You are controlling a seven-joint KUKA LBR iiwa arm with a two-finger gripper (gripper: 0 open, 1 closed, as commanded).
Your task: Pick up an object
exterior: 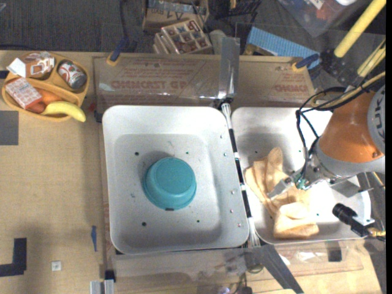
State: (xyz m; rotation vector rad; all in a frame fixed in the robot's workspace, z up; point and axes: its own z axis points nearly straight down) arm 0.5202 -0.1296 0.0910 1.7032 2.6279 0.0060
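A teal bowl (pixel 171 182) lies upside down in the middle of the left bin (pixel 122 127). In the right bin (pixel 269 124) lie soft tan pieces: a pale yellow one (pixel 267 171) near the bin's left wall and a tan one (pixel 295 220) at the front. My gripper (pixel 291 186) is low in the right bin, directly above the spot where the tan pieces meet and touching or nearly touching them. The wrist and its orange band (pixel 349 141) hide part of the bin behind it.
A yellow tray (pixel 12 97) with a banana (pixel 66 109), cans and a box sits on the bench at the far left. Cardboard panels (pixel 159 81) stand behind both bins. A black cable (pixel 306 127) loops along the arm.
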